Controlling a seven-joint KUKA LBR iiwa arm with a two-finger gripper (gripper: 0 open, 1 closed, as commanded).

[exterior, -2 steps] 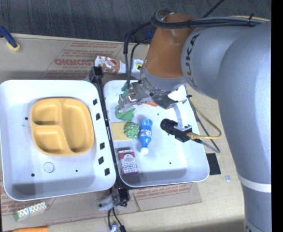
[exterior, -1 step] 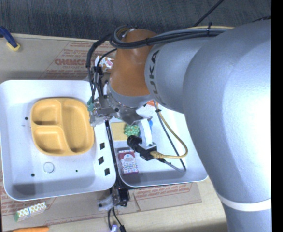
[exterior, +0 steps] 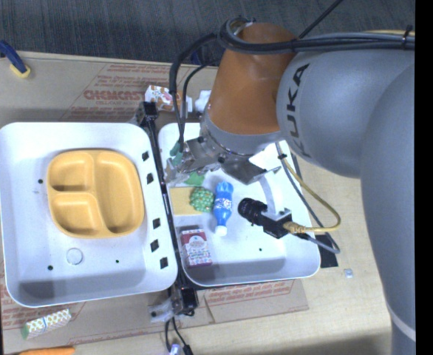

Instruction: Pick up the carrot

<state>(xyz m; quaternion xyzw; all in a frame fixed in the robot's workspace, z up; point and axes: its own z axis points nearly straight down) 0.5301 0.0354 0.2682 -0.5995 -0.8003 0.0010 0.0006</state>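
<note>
My gripper (exterior: 181, 167) reaches down into the upper left corner of the right bin (exterior: 298, 261), close to the divider between the bins. The orange-banded wrist (exterior: 250, 80) hangs over the far half of that bin and hides what lies beneath it. A bit of green (exterior: 194, 177) shows right beside the gripper's tip; I cannot tell what it belongs to. A bumpy green object (exterior: 201, 198) lies just below the gripper, apart from it.
A blue bottle with a white cap (exterior: 222, 206) and a red box (exterior: 195, 246) lie in the right bin. The left bin (exterior: 17, 198) holds a yellow divided plate (exterior: 94, 192). An orange sliver (exterior: 50, 350) lies on the bench's front edge.
</note>
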